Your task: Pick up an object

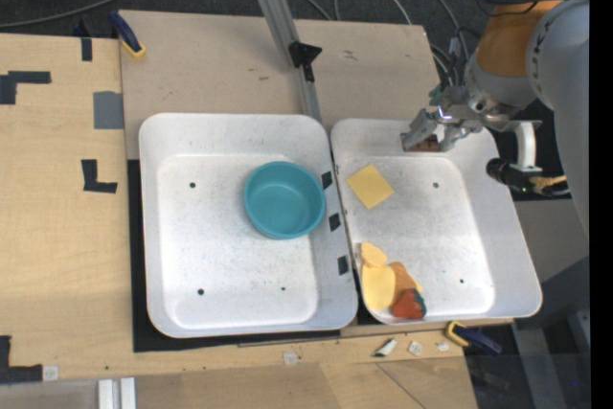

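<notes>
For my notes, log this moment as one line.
hand: over right white bin's far edge | round teal bowl: left white bin

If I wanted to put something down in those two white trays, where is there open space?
Left white bin: bare floor all around the round teal bowl, widest on its left. Right white bin: open middle and right side, between the flat yellow square and the yellow-and-red pile. Its top edge is crowded by the gripper.

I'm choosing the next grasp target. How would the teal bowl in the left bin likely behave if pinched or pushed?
The teal bowl looks rigid and probably light, like plastic. It sits upright on a broad base, so tipping seems unlikely; a push would probably slide it across the smooth left bin. Its thin rim suits pinching.
</notes>
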`<state>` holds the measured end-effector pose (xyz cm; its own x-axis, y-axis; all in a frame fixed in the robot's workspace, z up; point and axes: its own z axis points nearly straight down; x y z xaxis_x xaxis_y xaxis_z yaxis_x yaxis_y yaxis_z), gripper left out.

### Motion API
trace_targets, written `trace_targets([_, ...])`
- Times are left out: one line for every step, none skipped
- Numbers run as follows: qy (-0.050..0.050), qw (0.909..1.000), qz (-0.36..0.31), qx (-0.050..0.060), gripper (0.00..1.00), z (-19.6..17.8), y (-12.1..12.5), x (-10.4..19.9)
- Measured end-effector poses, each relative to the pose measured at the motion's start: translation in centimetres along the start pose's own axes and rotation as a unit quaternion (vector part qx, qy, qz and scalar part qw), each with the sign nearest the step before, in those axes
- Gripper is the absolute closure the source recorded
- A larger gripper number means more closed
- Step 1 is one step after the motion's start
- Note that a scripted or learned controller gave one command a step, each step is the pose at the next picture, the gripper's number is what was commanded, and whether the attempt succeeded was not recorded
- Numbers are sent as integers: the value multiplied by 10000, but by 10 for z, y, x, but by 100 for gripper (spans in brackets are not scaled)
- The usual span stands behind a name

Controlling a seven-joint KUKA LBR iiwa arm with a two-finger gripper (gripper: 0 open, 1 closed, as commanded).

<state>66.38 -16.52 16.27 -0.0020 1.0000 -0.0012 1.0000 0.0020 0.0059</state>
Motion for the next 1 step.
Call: trace_targets([4, 10000, -1, 10, 100, -51, 0, 11])
